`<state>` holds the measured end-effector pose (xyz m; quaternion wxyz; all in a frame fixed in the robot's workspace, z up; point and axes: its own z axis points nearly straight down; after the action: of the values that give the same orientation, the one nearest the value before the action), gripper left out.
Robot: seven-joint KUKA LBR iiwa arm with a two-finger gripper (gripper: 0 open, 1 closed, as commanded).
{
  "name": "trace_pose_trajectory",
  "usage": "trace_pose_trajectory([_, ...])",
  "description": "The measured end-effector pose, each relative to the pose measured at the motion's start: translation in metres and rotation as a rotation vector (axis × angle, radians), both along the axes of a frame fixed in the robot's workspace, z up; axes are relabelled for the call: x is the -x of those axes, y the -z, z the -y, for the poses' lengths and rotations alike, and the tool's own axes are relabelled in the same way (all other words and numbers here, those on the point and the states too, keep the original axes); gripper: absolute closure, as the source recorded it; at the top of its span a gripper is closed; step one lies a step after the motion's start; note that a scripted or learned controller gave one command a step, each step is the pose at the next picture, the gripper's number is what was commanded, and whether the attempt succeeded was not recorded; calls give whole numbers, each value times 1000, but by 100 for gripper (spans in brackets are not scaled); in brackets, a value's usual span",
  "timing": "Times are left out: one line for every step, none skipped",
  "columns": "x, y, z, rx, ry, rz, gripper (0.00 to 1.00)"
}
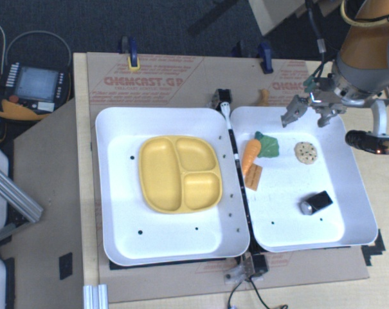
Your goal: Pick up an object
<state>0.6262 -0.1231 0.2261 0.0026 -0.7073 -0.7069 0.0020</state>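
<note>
Though partly cut off, gripper looks wide, holding nothing, above cookie.

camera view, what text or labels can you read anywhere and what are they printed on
"CHEMCAST GP", red print on the brown board under the bins, behind the left bin; the last letters are faint.
A second red print on the same board behind the right bin, partly covered by the gripper: too cut off to read.
The screen of the handheld unit at the left: too small and blurred to read.
</note>
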Motion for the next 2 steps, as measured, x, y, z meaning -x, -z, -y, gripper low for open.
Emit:
trace_pose_trajectory([4,62,6,-1,1,-2,0])
trace_pose_trajectory([13,121,10,-1,1,-2,0])
